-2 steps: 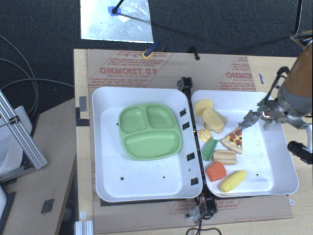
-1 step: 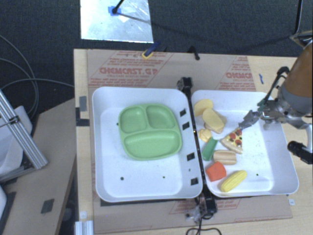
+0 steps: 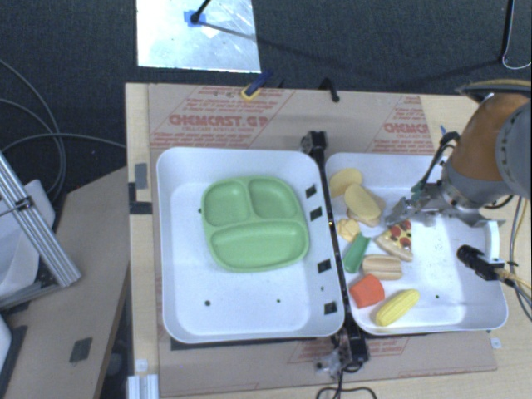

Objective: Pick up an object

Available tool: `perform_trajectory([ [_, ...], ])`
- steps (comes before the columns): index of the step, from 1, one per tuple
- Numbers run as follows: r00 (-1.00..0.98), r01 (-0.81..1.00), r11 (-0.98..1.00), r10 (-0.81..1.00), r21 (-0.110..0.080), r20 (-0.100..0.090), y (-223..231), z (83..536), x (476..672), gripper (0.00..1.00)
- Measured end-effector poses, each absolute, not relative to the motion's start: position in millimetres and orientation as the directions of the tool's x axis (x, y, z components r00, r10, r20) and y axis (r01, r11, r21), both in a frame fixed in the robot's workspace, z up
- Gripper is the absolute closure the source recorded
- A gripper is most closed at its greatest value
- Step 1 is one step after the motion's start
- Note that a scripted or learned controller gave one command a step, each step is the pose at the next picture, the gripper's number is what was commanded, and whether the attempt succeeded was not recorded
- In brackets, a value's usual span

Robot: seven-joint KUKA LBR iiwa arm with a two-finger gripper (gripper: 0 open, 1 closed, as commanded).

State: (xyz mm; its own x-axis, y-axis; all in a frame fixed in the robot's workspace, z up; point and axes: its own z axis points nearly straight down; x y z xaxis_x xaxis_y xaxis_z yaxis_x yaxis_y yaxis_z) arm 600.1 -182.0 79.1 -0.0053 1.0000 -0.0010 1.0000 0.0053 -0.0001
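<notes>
I'm reaching in from the right over the right-hand bin (image 3: 482,310), my grey arm with its orange band (image 3: 486,140) hanging above the bin's far right side. My claw (image 3: 405,212) is sitting low over the toy food, its tips right at the top edge of the pizza slice (image 3: 397,239). How far apart its tips are standing, I cannot tell from here; the tip is a dark tangle against the white, and I'm seeing nothing clearly pinched in it.

The food is clustering along the bin's left side. Two pale yellow pieces (image 3: 355,191) are lying at the far end, one overlapping the other, with a small yellow chunk (image 3: 348,229) just below them. A green vegetable (image 3: 356,253) is lying tilted beside the divider, and a hot dog bun (image 3: 381,266) is resting just right of it, touching the pizza slice's lower edge. Nearer the camera, an orange-red piece (image 3: 366,291) and a corn cob (image 3: 396,306) are sitting side by side.

In the left-hand bin (image 3: 187,306), a green divided plate (image 3: 254,223) is lying flat. Both bins are resting on cardboard on the desk (image 3: 91,248).
</notes>
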Motion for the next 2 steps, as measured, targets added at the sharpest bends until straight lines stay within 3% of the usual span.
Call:
perform_trajectory([
  [1,-0.011,1.000,0.011,1.000,0.014,-0.001,-129.4,202.9,623.8,0.00],
  [2,0.003,1.000,-0.003,1.000,-0.005,0.000,-155.9,78.7,576.0,0.00],
])
